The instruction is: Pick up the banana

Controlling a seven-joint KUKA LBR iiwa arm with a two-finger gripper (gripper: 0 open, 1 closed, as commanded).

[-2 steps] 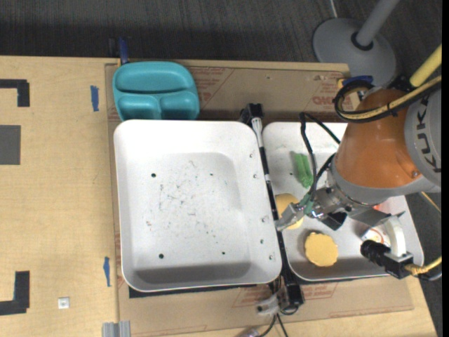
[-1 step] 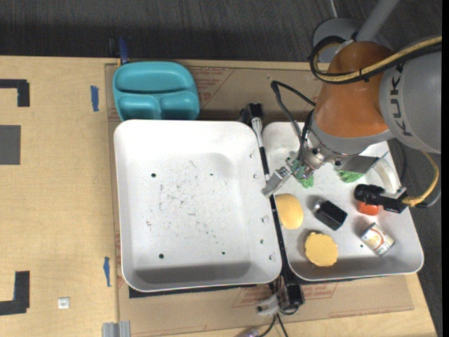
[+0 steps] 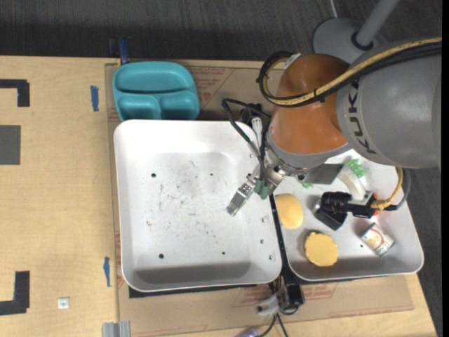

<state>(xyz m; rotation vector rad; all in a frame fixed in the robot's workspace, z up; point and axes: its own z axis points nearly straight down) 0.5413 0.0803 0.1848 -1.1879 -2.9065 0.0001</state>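
The single camera sits fixed above the bench (image 3: 49,188), looking down at a slant; it takes in both white bins (image 3: 126,209) side by side, fairly near; the arm (image 3: 379,104) enters from the view's right, looming large.

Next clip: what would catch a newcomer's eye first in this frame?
The big grey arm with its orange band fills the upper right, hanging over the right bin. Its gripper reaches across the divider over the left bin, above bare white floor. Two yellow items lie in the right bin, one near the divider and a rounder one below it; a teal tray sits behind the left bin.
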